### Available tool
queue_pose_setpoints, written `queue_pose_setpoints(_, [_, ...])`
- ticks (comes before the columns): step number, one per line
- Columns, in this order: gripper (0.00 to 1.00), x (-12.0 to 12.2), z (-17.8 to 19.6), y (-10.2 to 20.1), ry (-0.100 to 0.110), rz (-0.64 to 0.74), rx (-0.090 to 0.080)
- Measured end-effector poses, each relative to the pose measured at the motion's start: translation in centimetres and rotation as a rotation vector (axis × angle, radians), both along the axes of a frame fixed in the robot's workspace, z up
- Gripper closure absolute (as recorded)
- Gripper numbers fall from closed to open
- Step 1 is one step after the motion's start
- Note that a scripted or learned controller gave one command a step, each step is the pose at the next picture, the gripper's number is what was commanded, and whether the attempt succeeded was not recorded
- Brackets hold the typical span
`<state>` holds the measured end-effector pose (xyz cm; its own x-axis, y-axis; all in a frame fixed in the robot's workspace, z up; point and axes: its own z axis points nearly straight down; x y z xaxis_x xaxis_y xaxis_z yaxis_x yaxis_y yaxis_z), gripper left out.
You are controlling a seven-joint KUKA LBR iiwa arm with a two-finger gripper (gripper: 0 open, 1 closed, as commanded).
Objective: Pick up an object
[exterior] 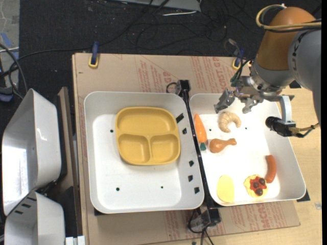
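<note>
Gripper (pixel 237 102) hangs over the far end of the right bin (pixel 286 152), fingers spread wide, nothing between them. One finger (pixel 223 102) sits to the left, the other (pixel 251 104) to the right, both pointing down toward the bin floor. How high the tips are above the floor is hard to judge from this slant.

Just below the open fingers: a croissant (pixel 229 120), pale tan, curled, lying on the white floor (nearest item to the tips, not touching as far as I can see).

Farther toward me, a drumstick (pixel 222 145), brown. To its left, along the bin's left wall, a carrot (pixel 201 128), orange with a green end near the drumstick.

At the near end of the same bin: a yellow slice (pixel 225 188), a small pizza (pixel 255 185) with dark toppings, and a sausage (pixel 270 168) standing beside the pizza.

Arm (pixel 286 40) comes in from the right, orange band above the grey wrist.

Left bin (pixel 102 188) holds a yellow divided plate (pixel 148 136), three compartments.

Both bins sit side by side on a brown bench (pixel 133 70).
</note>
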<state>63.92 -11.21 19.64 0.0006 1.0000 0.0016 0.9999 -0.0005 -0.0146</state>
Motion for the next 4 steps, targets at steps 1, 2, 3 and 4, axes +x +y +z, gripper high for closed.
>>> queue_pose_setpoints(1, [0.0,0.3,0.9,0.0,-0.015,0.002,-0.002])
queue_pose_setpoints(2, [0.0,0.8,-4.6,-0.8,-0.011,-0.001,-0.002])
queue_pose_setpoints(3, [0.0,0.7,-9.9,-0.8,-0.01,-0.001,-0.002])
queue_pose_setpoints(4, [1.0,0.9,-8.5,-0.8,-0.017,0.0,-0.003])
